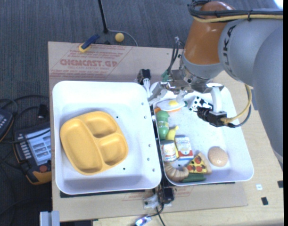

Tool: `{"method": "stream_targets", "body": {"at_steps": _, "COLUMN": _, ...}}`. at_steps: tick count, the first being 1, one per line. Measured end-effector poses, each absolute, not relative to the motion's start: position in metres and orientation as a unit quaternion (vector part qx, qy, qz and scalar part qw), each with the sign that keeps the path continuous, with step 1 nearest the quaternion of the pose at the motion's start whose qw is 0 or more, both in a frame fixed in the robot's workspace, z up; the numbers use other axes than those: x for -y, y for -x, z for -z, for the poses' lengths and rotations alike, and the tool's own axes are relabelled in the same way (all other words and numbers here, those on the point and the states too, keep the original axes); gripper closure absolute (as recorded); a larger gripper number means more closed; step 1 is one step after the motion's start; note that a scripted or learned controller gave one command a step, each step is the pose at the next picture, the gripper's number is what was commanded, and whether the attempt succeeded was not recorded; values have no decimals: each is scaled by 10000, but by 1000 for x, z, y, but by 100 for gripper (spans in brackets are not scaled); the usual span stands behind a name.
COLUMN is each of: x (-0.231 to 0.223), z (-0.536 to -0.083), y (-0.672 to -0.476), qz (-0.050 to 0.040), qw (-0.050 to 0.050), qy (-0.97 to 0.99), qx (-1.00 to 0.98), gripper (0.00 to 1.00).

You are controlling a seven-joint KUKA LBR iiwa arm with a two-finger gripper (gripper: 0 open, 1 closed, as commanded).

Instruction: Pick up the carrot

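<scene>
Arm: grey with orange band, reaching in from right over far end of right white bin (238, 173).
Jaws: hidden under wrist; state cannot be told.
Carrot: not made out among crowded toy food along right bin's left wall.
Left bin: white, shallow (68, 91), holding yellow divided plastic tray (93, 141).
Desk: brown printed cardboard (89, 62) under both bins.

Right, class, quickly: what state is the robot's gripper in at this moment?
Gripper: low over the far end of the right bin, above the fried egg; open or closed cannot be told, and no carrot is seen in it.
</scene>
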State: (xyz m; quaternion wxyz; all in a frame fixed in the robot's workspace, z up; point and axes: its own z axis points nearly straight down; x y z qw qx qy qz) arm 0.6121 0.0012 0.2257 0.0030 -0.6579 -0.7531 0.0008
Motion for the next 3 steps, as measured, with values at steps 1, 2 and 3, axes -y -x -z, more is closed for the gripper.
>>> {"method": "stream_targets", "body": {"at_steps": 1, "x": -95, "z": -180, "y": -573, "qz": -33, "qw": 48, "qy": 6972, "qx": 7169, "gripper": 0}}
{"method": "stream_targets", "body": {"at_steps": 2, "x": -118, "z": -95, "y": -555, "qz": 177, "qw": -133, "qy": 6773, "qx": 7354, "gripper": 0}}
{"method": "stream_targets", "body": {"at_steps": 3, "x": -119, "z": -106, "y": -557, "qz": 213, "qw": -127, "qy": 6778, "qx": 7349, "gripper": 100}}
